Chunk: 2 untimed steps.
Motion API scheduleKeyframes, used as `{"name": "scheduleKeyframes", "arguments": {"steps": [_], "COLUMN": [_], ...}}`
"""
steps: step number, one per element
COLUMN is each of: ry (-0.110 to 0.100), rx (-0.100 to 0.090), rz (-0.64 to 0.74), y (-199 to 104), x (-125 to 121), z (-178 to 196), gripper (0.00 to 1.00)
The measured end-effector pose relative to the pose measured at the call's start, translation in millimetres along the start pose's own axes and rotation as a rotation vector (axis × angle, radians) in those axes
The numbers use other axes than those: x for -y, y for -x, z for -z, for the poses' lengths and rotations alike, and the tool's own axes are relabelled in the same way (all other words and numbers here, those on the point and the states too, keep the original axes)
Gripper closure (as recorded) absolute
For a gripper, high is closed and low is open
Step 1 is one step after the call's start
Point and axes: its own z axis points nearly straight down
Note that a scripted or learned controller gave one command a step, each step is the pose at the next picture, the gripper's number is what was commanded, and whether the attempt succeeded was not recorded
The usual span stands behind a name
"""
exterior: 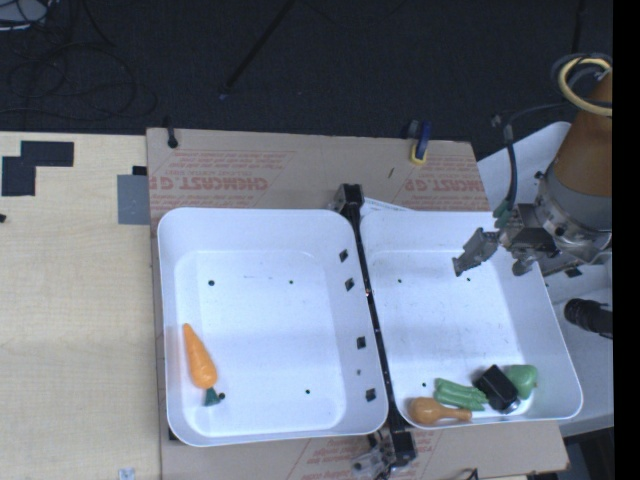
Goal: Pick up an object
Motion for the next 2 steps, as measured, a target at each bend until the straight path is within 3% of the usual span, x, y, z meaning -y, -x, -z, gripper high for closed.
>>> {"name": "scheduleKeyframes", "arguments": {"steps": [1,2], "ry": [-0.002,0.005], "rx": [0.0,0.003], "rz": [0.001,-0.004], "y": [0.7,47.9], "x": [0.0,36.9], "z": [9.6,72.5], "gripper": [1.0,1.0]}}
